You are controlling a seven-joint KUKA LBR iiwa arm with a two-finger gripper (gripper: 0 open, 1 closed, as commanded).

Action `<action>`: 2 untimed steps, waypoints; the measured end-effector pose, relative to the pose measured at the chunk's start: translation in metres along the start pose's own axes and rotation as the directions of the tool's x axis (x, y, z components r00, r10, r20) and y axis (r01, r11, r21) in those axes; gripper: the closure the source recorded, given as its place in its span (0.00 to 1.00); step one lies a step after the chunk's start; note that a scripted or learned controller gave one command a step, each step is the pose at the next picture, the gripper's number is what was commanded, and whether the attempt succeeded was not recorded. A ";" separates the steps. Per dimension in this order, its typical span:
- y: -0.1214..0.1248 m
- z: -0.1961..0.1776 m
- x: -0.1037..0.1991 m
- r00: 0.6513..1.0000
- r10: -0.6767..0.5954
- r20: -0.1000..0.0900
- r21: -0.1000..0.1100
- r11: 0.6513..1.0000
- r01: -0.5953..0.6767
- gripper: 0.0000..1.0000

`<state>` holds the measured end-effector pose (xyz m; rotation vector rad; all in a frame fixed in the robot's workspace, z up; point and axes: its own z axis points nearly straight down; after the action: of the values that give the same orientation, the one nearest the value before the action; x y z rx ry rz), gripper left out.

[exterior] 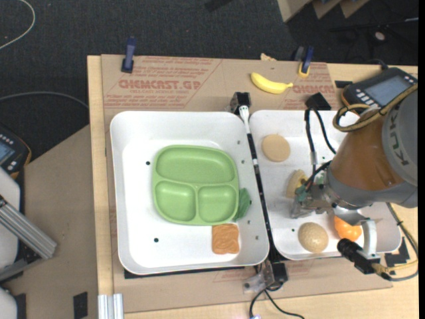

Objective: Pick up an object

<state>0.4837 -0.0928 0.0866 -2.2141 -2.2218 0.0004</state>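
Observation:
The arm reaches over the right bin [285, 244], and its gripper [300, 198] hangs low near the bin's middle, just above a small pale object [295, 180]. A tan round bun [275, 147] lies at the far side of that bin. Another tan ball [313, 236] rests at the near edge, with an orange piece [346, 229] beside it, partly under the arm. In the left bin [129, 178] sits a green divided tray [196, 185], a green scrap [243, 203] at its right edge, and an orange waffle-like piece [226, 238] in front.
A yellow banana [270, 83] lies on the cardboard behind the bins. Two blue clamps [128, 55] hold the board's far edge. Cables and a black bar [252, 158] run between the bins. The arm's bulk covers the right bin's right half.

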 end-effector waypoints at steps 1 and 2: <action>-0.005 0.002 0.000 1.000 0.004 0.001 0.000 1.000 -0.004 1.00; -0.005 0.002 0.001 1.000 0.004 0.002 -0.002 1.000 -0.004 1.00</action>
<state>0.4788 -0.0922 0.0845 -2.2206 -2.2191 0.0003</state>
